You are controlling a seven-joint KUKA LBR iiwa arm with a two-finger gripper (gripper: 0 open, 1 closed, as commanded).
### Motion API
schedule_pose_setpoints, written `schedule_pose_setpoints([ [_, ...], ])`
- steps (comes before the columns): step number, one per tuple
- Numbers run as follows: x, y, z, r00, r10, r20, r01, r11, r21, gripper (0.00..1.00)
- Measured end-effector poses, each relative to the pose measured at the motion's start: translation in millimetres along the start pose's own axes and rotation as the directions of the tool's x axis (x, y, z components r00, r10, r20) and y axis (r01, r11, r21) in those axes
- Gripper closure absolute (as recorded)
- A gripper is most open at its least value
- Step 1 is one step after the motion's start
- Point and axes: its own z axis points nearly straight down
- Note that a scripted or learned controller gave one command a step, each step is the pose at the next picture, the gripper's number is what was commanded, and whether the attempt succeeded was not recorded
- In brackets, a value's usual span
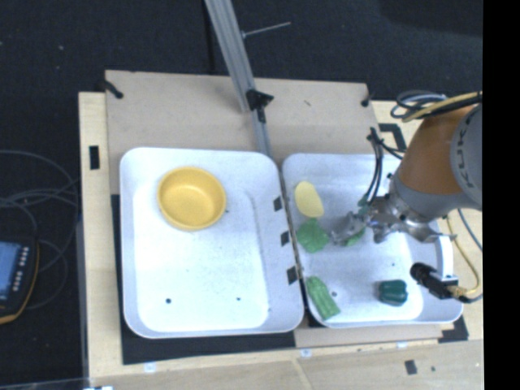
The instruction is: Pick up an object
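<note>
Bins come first: the left bin point(203, 299) carries a yellow bowl point(192, 198) in its far-left part, and the right bin point(357, 315), touching it along the middle, holds the rest. Over the right bin's centre hangs the gripper point(351, 230), whether spread or closed cannot be told. Within that bin lie a green packet point(322, 296) at its near-left corner, a pale yellow piece point(308, 199) far-left, a green lump point(312, 236) just beside the gripper, and a dark green object point(392, 292) near-right.

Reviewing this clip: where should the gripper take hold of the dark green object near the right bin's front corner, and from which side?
Probably from straight above, across the dark green object's short width: it lies low and apart from the other pieces in the right bin.
</note>
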Motion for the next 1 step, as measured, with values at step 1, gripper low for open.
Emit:
schedule_pose_setpoints([
  [1, -0.7, 1.3, -12.9, 1.0, 0.001, 0.0, -0.001, 1.0, -0.006, 1.0],
])
